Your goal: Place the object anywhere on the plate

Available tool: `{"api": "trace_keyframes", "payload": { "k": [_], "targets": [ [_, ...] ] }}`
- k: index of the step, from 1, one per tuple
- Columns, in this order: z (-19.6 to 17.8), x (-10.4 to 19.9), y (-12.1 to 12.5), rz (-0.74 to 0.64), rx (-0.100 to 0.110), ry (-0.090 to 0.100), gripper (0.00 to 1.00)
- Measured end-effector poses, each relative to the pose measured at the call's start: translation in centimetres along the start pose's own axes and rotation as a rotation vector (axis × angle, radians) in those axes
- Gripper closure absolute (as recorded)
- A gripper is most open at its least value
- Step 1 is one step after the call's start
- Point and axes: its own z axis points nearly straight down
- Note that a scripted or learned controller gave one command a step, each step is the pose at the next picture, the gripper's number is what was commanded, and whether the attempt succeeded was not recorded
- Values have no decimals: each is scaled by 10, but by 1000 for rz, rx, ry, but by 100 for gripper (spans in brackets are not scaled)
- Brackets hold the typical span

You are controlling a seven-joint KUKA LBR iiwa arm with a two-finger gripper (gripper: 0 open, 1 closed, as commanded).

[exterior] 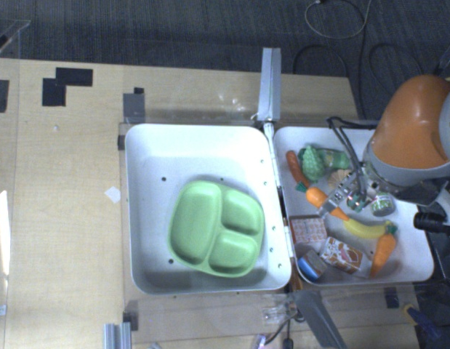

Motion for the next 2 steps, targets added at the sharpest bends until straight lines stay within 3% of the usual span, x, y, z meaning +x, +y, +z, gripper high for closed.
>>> {"api": "trace_keyframes", "payload": {
  "k": [1, 2],
  "targets": [
    [-67, 80, 44, -170, -1, 0, 100],
    [-67, 80, 44, -169, -1, 0, 0]
  ]
}}
